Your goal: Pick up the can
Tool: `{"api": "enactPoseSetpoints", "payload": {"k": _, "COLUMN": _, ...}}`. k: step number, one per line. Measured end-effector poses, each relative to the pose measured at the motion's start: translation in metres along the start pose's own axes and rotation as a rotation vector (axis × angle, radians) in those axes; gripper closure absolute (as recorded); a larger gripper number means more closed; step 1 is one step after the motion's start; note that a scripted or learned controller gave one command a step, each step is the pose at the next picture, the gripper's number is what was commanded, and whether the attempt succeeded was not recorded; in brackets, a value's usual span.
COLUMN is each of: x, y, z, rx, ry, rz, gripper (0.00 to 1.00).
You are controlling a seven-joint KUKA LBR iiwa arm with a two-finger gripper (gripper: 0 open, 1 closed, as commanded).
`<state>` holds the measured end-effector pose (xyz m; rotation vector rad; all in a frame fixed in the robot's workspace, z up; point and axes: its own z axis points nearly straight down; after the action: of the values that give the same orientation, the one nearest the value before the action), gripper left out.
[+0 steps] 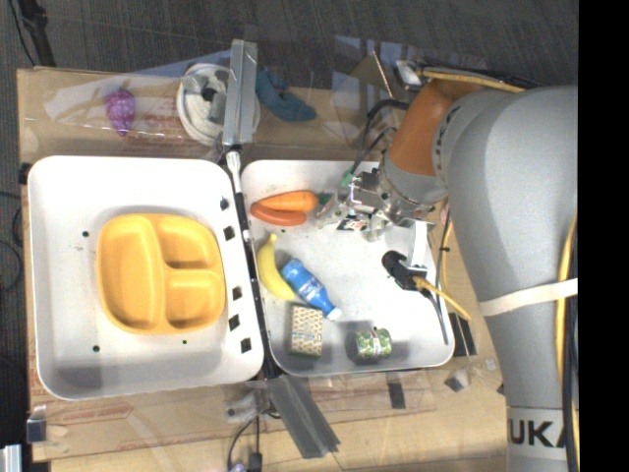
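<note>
One small can; green patterned label; lying on side

Two shallow white bins are sitting side by side, holding one yellow divided plastic tray, one orange carrot, one yellow banana, one blue bottle, one small green can and one patterned box.
</note>
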<state>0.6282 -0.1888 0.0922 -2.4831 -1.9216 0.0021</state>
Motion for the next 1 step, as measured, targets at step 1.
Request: {"api": "enactPoseSetpoints", "payload": {"k": 1, "x": 0.0020, "y": 0.0001, "z": -0.0101, "rx": 0.003, "ry": 0.000, "rz": -0.008, "gripper": 1.00}}
